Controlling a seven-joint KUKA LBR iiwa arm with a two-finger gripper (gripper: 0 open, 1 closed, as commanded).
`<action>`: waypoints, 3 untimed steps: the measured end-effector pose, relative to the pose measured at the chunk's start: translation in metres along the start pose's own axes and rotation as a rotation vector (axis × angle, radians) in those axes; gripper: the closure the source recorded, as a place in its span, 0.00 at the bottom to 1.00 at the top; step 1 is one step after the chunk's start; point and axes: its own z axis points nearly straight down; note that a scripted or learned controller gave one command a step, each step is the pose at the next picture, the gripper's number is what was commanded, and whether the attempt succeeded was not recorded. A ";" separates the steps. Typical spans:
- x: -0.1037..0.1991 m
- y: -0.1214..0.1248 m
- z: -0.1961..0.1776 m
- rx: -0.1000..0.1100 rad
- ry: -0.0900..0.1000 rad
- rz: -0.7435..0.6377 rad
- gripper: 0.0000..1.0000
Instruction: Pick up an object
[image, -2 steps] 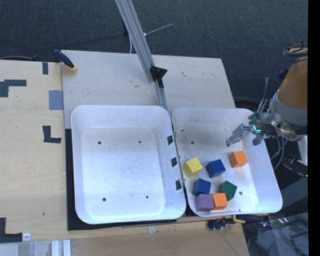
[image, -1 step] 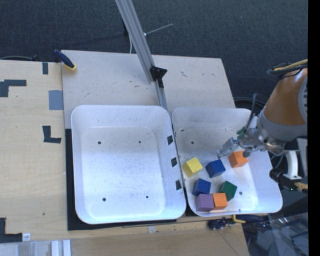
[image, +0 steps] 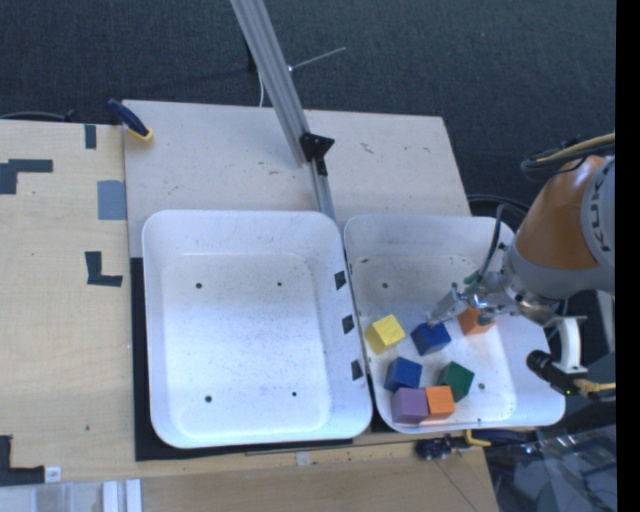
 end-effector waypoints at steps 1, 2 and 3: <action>-0.002 0.008 0.009 -0.026 -0.007 -0.001 0.00; -0.003 0.009 -0.001 -0.030 -0.010 -0.001 1.00; -0.005 0.018 -0.061 -0.005 -0.001 -0.002 1.00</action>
